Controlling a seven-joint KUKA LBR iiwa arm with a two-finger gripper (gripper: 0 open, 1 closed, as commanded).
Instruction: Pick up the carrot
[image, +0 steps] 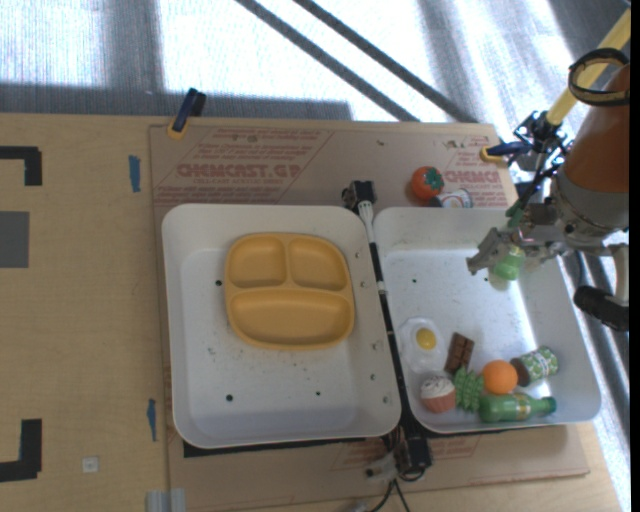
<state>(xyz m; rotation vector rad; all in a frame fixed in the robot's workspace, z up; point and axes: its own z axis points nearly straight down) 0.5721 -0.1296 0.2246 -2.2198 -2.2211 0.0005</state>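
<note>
The carrot looks like the orange rounded piece in the right bin's near right corner, with a green leafy piece beside it on the left. My gripper hangs over the far right part of that bin, well up from the carrot. A pale green lump shows right at its tip; whether it is gripped or lying underneath is unclear.
Near the carrot lie a green bottle, a green can, a chocolate bar, a cupcake and a fried egg. The left bin holds a yellow divided plate. A tomato sits behind the bins.
</note>
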